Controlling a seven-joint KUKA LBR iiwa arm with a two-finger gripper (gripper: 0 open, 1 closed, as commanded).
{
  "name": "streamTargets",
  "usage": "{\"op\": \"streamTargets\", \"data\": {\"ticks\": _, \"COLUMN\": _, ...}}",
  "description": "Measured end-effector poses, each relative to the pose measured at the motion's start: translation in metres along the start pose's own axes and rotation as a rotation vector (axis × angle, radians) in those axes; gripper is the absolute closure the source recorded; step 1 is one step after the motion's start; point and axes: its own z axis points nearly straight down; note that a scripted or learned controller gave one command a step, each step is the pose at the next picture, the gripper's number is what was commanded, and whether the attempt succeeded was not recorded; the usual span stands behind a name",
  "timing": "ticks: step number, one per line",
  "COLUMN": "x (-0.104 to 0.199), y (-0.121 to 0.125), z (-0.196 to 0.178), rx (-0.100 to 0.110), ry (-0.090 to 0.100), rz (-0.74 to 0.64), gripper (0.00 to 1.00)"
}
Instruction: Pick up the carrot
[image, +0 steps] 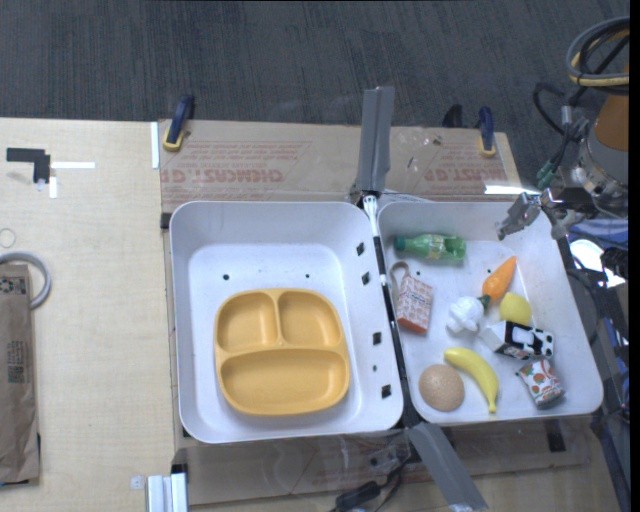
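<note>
The carrot (499, 277) lies in the right bin (585, 345), between a green bottle (430, 246) and a lemon (515, 308). The hand (527, 212) hovers over the bin's far corner, fingers seemingly apart, gripping nothing.

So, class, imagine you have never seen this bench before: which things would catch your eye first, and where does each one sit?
The yellow divided plate probably stands out first, lying alone in the left bin. Next comes the colourful clutter in the right bin: an orange carrot near its far right side, a green bottle at the back and a banana near the front. The end effector hovers over that bin's far right corner, apart from the carrot.
</note>
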Motion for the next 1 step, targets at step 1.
{"op": "streamTargets", "data": {"ticks": 1, "x": -0.0329, "y": -0.0057, "z": -0.0354, "rx": -0.002, "ry": -0.002, "rz": -0.035, "gripper": 0.0}}
